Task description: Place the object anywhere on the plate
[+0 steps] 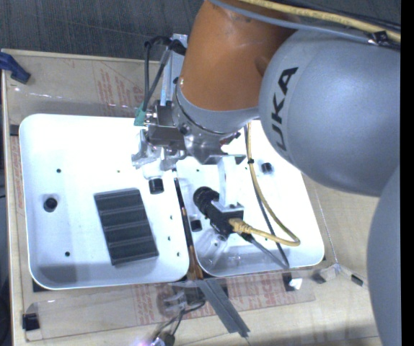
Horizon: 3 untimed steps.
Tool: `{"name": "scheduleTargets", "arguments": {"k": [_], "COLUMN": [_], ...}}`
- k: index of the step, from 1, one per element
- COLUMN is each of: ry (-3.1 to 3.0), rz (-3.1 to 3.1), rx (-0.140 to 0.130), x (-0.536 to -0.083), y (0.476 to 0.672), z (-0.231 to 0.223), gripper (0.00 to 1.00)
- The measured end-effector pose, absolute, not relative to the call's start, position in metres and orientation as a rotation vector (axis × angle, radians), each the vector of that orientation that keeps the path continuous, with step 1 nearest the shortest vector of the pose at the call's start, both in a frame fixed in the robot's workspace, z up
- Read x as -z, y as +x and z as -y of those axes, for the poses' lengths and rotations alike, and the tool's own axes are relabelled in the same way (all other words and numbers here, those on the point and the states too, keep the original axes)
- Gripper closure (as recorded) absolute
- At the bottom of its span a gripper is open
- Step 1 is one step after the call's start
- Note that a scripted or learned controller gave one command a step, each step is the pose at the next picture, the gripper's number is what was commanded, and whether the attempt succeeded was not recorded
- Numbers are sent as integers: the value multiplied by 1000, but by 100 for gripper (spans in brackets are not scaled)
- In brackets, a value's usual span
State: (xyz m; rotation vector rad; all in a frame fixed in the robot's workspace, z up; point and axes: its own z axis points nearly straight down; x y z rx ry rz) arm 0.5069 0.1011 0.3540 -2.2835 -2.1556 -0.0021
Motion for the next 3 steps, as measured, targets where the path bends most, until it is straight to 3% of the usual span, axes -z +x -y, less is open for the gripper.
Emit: {"name": "scheduleTargets", "arguments": {"k": [1, 2, 3], "ry": [-2233, -2481, -2408], "rz": [2204, 1925, 2015], "rx": [-11, 0, -5], "x": [-195, -296, -336], "y": [475, 476, 556], "z": [-114, -123, -182], "gripper": [100, 100, 100]}}
